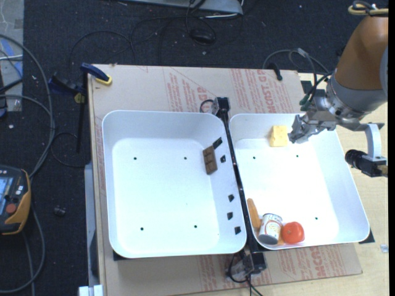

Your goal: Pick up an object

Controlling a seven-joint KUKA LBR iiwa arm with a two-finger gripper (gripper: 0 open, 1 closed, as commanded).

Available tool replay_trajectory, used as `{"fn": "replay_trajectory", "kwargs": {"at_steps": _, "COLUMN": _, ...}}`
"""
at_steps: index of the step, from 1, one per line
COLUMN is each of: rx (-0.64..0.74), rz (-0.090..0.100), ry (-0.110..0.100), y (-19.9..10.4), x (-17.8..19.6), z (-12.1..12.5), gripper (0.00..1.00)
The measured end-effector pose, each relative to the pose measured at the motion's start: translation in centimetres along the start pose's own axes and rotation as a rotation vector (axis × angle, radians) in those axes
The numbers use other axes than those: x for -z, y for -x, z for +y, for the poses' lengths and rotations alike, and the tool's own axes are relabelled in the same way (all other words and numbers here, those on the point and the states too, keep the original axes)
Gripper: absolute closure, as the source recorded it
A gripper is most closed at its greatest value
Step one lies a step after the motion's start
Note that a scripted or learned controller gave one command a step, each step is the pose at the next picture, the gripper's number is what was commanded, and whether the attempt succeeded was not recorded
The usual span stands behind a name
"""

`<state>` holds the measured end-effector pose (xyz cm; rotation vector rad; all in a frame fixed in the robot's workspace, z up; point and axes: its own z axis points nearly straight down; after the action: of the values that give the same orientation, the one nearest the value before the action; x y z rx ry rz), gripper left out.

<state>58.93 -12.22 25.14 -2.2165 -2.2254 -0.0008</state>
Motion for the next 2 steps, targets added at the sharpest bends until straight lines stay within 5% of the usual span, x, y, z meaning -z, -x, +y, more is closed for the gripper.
{"fn": "replay_trajectory", "kwargs": {"at_steps": 2, "rx": 0.000, "rz": 0.000, "ry": -0.001, "y": -10.7, "x": -2.4, "z": 3.1, "gripper": 1.00}}
